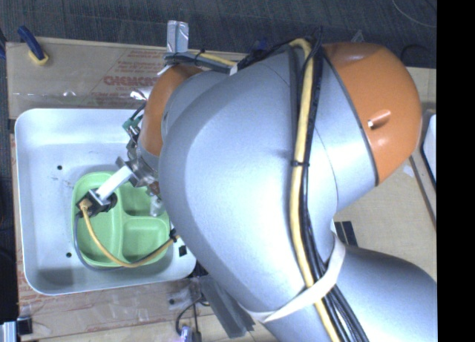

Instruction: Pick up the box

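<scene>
Here, end effector (153, 196) over green tray (137, 242).

A tray (122, 233) lies in the left bin (37, 155) (toward its near side), on the table (89, 311). The arm (252, 185) overhangs the bin's right part; a clamp (33, 44) sits behind the bin, far left.

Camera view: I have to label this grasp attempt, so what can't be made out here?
1. Shallow white plastic bin on the left: the bulky grey arm covers its right side.
2. Green divided plastic tray: its right edge runs under that arm.
3. Pincer: tucked under the wrist; whether it holds anything cannot be told.
4. Brown bench right of the bin: covered by the arm, contents unknown.
</scene>
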You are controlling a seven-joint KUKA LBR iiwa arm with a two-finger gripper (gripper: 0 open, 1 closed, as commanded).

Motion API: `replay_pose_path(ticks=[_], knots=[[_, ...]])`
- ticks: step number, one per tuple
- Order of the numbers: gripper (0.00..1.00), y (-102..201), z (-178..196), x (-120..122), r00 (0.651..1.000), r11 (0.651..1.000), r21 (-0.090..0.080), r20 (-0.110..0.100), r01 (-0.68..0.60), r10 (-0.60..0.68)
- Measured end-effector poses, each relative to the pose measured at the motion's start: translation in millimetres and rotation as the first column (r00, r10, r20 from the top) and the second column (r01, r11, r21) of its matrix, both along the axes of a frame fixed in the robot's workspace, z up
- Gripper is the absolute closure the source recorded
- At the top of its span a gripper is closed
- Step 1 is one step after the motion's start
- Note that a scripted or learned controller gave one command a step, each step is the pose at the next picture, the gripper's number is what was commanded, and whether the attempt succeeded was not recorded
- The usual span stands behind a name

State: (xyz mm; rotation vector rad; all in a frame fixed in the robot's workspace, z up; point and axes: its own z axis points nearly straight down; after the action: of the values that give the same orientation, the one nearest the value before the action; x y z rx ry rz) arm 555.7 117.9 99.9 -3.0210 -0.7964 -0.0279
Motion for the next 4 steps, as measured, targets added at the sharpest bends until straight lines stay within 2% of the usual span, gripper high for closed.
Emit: replay_pose_path(ticks=[1, 2, 3, 4], knots=[[0.0, -8, 1, -37, 1.0, 1.0, -0.005, 0.022, 0.016, -0.015], [0.0, -7, 0, -34, 1.0, 1.0, -0.007, 0.012, -0.025, 0.025], [0.0, -7, 0, -35, 0.989, 0.989, -0.005, 0.003, -0.151, 0.151], [0.0, 12, -5, 42, 0.989, 0.989, -0.018, -0.011, -0.149, 0.149]])
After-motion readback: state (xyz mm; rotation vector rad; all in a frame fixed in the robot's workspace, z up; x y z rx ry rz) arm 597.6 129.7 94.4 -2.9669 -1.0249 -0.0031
